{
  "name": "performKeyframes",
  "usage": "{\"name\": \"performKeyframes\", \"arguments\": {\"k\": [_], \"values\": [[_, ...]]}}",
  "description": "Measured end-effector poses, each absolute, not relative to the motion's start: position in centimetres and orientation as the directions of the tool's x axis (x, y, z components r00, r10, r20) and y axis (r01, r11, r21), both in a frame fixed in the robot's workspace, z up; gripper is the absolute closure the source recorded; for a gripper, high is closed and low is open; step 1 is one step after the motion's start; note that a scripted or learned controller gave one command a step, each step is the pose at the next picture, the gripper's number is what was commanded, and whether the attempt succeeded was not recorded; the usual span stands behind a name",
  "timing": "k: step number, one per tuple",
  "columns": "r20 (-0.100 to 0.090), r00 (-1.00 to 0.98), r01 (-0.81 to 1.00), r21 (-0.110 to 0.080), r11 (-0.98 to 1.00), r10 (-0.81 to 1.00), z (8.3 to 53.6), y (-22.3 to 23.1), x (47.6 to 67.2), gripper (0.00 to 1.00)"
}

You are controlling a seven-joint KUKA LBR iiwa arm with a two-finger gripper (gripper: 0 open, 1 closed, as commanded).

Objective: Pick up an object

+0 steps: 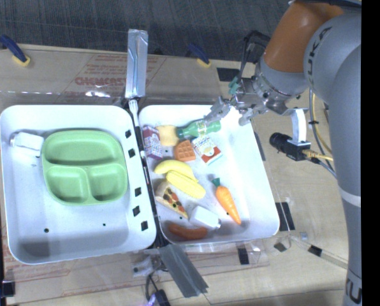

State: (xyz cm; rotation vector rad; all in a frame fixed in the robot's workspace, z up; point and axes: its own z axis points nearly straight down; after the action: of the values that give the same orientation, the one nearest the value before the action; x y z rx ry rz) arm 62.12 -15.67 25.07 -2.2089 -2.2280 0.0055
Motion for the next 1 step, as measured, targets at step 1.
{"name": "performKeyframes", "arguments": {"k": [1], "values": [[0.002, -0.197, 0.980, -0.006, 0.197, 0.980, 15.15, -16.11, 55.98, 0.00]]}}
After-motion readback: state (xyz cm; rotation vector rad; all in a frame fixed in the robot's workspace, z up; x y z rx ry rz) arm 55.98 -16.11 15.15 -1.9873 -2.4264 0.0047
